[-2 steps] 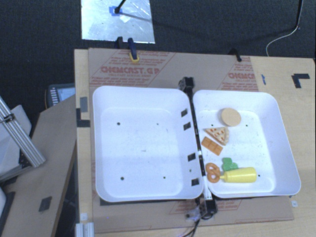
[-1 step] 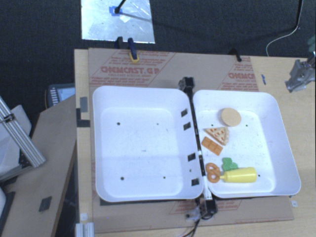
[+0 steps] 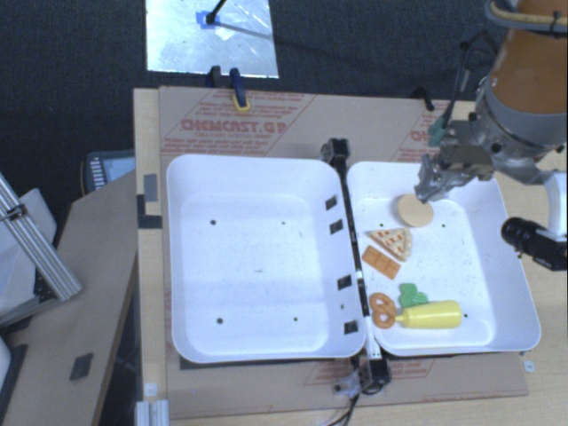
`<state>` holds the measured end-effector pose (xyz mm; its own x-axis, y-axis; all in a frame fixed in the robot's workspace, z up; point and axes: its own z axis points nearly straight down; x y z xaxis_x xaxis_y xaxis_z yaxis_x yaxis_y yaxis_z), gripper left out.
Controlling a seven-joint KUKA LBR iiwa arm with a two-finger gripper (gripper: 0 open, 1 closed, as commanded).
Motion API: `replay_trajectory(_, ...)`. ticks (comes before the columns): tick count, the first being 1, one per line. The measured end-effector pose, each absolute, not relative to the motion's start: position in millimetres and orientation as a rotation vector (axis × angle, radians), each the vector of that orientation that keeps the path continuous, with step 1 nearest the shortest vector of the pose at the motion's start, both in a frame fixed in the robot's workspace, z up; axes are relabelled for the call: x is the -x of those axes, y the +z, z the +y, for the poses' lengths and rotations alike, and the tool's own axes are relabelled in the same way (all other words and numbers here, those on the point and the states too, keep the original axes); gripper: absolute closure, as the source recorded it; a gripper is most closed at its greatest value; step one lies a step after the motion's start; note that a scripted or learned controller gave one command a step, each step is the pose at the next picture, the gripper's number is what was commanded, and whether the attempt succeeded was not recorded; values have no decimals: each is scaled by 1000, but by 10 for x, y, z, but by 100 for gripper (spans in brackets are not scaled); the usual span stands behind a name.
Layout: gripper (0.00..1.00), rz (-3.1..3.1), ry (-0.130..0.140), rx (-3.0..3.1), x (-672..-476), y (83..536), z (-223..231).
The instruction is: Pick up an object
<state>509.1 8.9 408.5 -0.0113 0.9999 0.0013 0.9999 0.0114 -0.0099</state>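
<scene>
- Grey two-finger gripper (image 3: 429, 192) hangs low over the far part of the right-hand shallow white plastic bin (image 3: 506, 264); whether it is spread or closed cannot be told, and nothing is seen held in it
- Key relation: the flat round tan disc (image 3: 414, 211) lies just below and slightly left of the gripper tip in the camera view, touching or almost touching it; cannot tell which
- Disc is round, so no long axis to line up with; judged the likeliest target as it is the nearest thing by a clear margin
- One arm in play, the grey arm with orange band (image 3: 531, 51), coming in from the right
- Other things sit further toward the near edge of the same bin: orange-and-cream wedge like a pizza slice (image 3: 391, 240), then small orange rectangular block (image 3: 381, 261) just beside it
- Near edge cluster: small orange pretzel-shaped ring (image 3: 383, 310), green knobbly piece (image 3: 410, 293), yellow elongated bottle-like object (image 3: 432, 314), long axis running left-right across the bin, touching or close to the green piece
- Counts: bins 2; disc 1; wedge 1; orange block 1; pretzel ring 1; green piece 1; yellow object 1; six loose items total, all in the right bin
- Left-hand shallow white plastic bin (image 3: 257, 256) shows only small dark specks on its floor
- Judgement: pick not yet done, every item rests on the bin floor
</scene>
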Motion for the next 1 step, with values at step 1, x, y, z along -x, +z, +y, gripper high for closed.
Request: replay_trajectory(1, 100, -2238, -23, 2220, -5132, 5431, 420)
